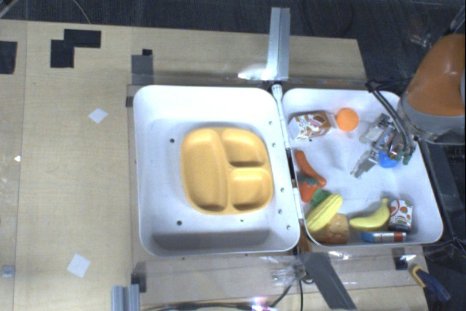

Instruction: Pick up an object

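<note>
My gripper (370, 154) hangs over the middle right of the right bin (429, 189), reaching in from the orange-banded arm (439, 87) at the right edge. A small blue object (389, 159) lies right beside it, partly covered by the gripper's body. In the same bin are an orange ball (347, 119), a printed snack packet (311, 126), a carrot (307, 165), a red piece (310, 190), a yellow-green corn cob (323, 209), a brown lump (333, 229), a banana (370, 216), a small printed carton (400, 214) and a marker (384, 236). Nothing visibly hangs from the gripper.
The left bin (153, 156) holds a yellow divided plate (223, 169). A metal divider post (279, 40) stands behind the seam between the bins. Bare white floor shows in the right bin around (342, 164), between the carrot and the gripper.
</note>
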Action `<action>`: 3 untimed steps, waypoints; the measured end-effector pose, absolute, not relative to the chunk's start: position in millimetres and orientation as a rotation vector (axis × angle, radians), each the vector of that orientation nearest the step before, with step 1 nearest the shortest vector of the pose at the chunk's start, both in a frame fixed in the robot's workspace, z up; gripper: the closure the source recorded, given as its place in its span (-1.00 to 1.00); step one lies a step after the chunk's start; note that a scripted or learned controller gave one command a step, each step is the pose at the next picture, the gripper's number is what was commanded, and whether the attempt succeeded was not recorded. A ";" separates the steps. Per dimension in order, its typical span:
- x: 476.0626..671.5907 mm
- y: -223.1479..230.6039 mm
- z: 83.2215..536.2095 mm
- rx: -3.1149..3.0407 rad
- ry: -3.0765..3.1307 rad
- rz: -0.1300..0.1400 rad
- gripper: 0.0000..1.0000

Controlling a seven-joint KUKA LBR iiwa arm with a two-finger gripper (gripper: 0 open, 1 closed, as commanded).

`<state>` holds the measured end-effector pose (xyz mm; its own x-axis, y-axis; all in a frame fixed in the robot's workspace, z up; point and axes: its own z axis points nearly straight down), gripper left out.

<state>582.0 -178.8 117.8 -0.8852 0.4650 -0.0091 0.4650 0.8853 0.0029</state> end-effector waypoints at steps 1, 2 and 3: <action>563.5 -205.5 107.6 0.956 2.983 0.001 -1.00; 548.2 -161.3 99.5 1.170 2.911 0.004 -1.00; 584.1 -183.6 98.2 1.956 2.463 0.019 -1.00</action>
